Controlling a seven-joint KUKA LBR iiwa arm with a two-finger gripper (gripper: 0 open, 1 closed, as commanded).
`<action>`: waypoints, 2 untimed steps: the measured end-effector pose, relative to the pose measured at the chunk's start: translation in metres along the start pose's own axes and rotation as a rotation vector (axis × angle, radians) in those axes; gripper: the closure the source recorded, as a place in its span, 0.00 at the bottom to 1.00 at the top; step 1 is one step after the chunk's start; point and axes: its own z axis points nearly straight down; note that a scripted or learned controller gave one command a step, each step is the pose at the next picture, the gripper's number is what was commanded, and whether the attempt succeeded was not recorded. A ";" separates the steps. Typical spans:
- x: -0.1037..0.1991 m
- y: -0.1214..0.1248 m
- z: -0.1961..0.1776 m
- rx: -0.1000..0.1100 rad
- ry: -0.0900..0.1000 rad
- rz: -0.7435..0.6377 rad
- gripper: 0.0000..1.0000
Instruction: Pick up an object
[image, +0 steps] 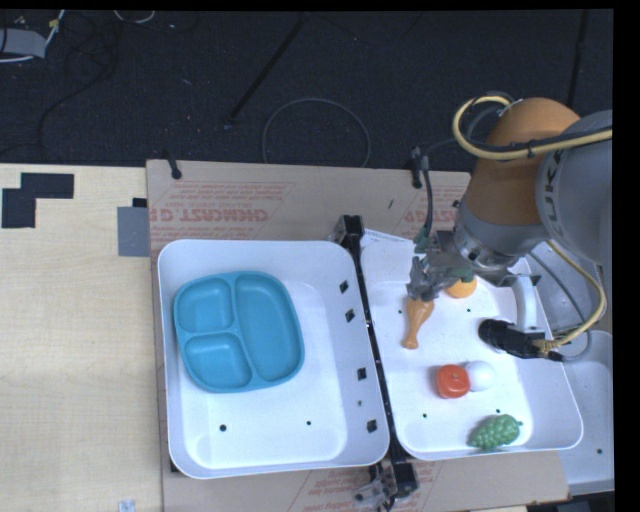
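Here, in the camera view from above, I am a grey arm with an orange band, reaching in from the view's right over a shallow white plastic bin (400, 410). My landmark is a tan toy chicken drumstick (416, 322) lying in that bin, thick end towards the top of the view. My gripper (432, 280) hangs directly over that thick end, touching it or very nearly so. The view is too dark and cluttered there, so I cannot tell how far open my gripper is, or whether it has hold of anything.

Just beside the drumstick's thick end, on the view's right, sits a small rounded yellow-orange toy (462, 290). Below and right of the drumstick lie a red toy tomato (452, 381) touching a small white ball (481, 375), and farther down, a green knobbly toy bunch (495, 431). Well apart to the drumstick's left, a blue divided plastic plate (238, 330) rests in the second white bin (260, 440).

I judge this the grasping step. Next I would need a firm close on the drumstick, then a straight lift.
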 end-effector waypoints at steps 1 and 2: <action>0.046 0.016 -0.007 -0.003 0.000 0.000 1.00; 0.096 0.023 0.003 -0.001 -0.001 0.000 1.00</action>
